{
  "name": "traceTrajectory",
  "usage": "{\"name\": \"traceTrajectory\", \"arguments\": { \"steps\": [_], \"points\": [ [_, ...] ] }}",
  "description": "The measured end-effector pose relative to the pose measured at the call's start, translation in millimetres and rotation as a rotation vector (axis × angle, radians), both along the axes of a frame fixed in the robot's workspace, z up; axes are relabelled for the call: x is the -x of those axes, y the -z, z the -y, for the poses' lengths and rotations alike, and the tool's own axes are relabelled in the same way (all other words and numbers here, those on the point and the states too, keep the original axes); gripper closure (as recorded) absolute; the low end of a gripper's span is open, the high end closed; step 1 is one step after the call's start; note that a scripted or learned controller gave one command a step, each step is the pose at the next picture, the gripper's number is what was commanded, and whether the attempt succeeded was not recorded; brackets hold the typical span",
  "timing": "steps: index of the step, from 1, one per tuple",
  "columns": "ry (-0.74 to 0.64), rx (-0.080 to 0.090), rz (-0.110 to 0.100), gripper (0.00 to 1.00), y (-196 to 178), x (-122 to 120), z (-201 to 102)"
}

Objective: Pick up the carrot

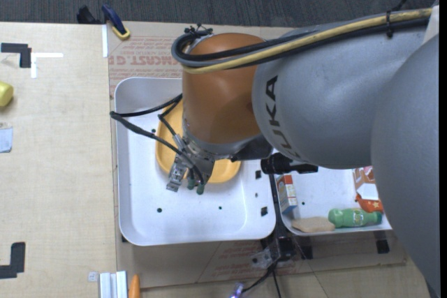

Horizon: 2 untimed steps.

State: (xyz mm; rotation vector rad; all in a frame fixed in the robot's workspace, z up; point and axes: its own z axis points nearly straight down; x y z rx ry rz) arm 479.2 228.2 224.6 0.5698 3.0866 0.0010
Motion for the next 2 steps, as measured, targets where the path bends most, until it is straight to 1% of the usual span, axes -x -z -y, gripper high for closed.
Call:
{"name": "traceTrajectory", "arguments": {
  "steps": [2],
  "points": [
    [-0.005, 0.003, 0.004, 1.0, -17.3, -3.0, 0.2]
  ]
}}
